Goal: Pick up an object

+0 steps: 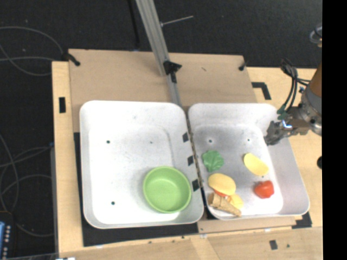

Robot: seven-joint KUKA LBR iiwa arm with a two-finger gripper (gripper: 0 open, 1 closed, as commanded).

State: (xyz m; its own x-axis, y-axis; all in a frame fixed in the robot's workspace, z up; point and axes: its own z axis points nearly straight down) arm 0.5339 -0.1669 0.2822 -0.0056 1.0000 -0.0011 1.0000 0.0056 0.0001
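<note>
Right now I see my gripper (272, 132) above the right bin's (290, 169) far-right edge; its grip state I cannot tell.

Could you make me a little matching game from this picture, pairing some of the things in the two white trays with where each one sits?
Things:
1. green bowl
2. red tomato-like piece
3. green leafy piece
4. yellow oval piece

Places:
A. right bin, close to the divider
B. left bin, near corner
C. right bin, just above the red piece
D. right bin, lowest right of the items

Pairs: 1-B, 2-D, 3-A, 4-C
</note>
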